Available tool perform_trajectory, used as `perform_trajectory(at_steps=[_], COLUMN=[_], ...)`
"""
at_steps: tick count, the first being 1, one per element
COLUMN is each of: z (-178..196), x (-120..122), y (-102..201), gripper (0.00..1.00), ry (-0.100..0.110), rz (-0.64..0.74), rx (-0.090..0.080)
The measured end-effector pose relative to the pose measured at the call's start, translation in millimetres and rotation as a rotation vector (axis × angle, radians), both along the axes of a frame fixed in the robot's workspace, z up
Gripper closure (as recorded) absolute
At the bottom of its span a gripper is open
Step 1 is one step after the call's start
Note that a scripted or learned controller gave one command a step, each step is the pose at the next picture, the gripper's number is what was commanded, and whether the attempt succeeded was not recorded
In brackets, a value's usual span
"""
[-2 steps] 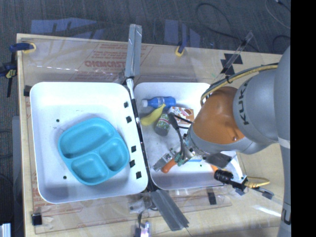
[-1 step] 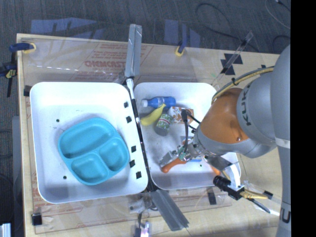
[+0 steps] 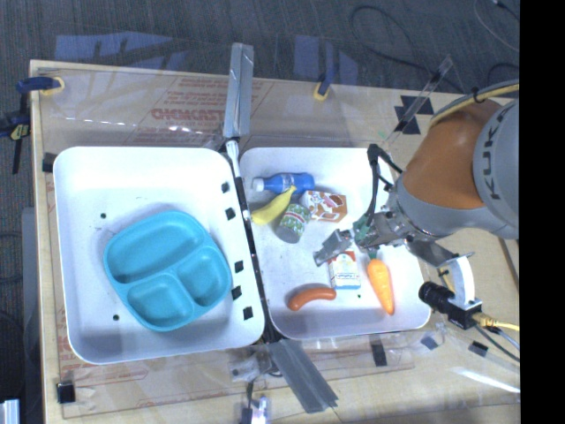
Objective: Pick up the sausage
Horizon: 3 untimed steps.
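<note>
The sausage (image 3: 311,297) is a reddish-orange link lying on the floor of the right bin (image 3: 353,162), near its front wall. My gripper (image 3: 333,247) hangs over the middle of that bin, up and to the right of the sausage and apart from it. It is just above a small white carton (image 3: 346,274). Nothing is visibly held. The grey arm with its orange band (image 3: 450,166) reaches in from the right.
An orange carrot (image 3: 380,286) lies right of the carton. A can (image 3: 292,223), a banana (image 3: 271,207), a blue bottle (image 3: 284,184) and a snack packet (image 3: 328,204) crowd the bin's back left. The left bin (image 3: 79,184) holds a blue divided tray (image 3: 166,270).
</note>
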State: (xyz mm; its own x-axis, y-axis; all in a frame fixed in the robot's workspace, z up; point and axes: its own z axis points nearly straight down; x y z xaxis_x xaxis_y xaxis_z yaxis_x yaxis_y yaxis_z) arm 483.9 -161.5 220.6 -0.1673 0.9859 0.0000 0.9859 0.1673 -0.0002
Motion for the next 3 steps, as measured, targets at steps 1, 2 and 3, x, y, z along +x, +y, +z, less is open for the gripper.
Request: perform_trajectory(at_steps=[1, 2, 3], z=[-44.1, -129.7, -120.0], x=[-7.8, -7.6, -7.2], y=[-49.5, 6.9, 6.7], gripper=[0.00, 0.00, 1.00], ry=[0.003, 0.002, 0.003], rz=[0.097, 0.317, 0.321], rx=[0.001, 0.002, 0.002])
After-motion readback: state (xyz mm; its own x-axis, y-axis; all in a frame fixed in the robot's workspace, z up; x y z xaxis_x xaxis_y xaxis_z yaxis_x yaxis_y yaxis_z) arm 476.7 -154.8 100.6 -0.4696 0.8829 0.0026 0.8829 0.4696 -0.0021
